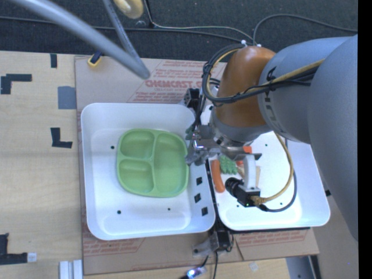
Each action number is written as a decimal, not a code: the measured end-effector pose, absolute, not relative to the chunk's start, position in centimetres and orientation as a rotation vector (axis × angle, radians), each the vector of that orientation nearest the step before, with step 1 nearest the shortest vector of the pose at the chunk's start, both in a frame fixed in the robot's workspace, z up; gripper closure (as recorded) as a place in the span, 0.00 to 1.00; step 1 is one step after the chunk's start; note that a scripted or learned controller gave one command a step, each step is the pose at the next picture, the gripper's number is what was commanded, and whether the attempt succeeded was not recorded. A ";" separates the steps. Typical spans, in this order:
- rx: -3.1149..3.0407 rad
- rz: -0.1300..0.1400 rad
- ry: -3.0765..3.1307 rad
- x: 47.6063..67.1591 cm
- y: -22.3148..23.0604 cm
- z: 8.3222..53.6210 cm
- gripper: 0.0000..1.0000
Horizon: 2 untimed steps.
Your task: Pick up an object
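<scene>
Here, at the far left, the wooden bench [35, 173] carries a few dark tape marks; a sheet of printed cardboard [168, 80] lies over it under the 2 bins. The left bin [96, 173] is a shallow white tray, and a green divided plate [152, 161] with 3 compartments lies flat in it, toward the bin's right half, its right rim close to the wall the bins share. Along that shared wall, a row of small black squares runs down the left bin's rim. Just across the wall, in the right bin [302, 208], an orange carrot-shaped object [217, 178] lies lengthwise against the bin's left edge, with a small green piece [228, 166] touching it on its right side; both sit directly beneath the arm's wrist. The gripper [224, 156] hangs over that left edge of the right bin, above the carrot and green piece; the wrist body hides the fingers, so whether they are spread or closed cannot be told, and nothing can be seen held between them. A black cable loops from the wrist down across the right bin's floor; the grey arm [314, 92], with its orange band [244, 86], covers the bin's upper right part.
</scene>
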<state>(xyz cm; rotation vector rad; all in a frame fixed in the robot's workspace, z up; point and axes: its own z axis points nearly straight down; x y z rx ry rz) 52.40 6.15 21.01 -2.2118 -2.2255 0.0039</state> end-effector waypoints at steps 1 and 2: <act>-2.212 0.002 -2.227 49.1 10.3 23.0 1.00; -2.217 0.004 -2.223 49.2 10.0 22.9 0.00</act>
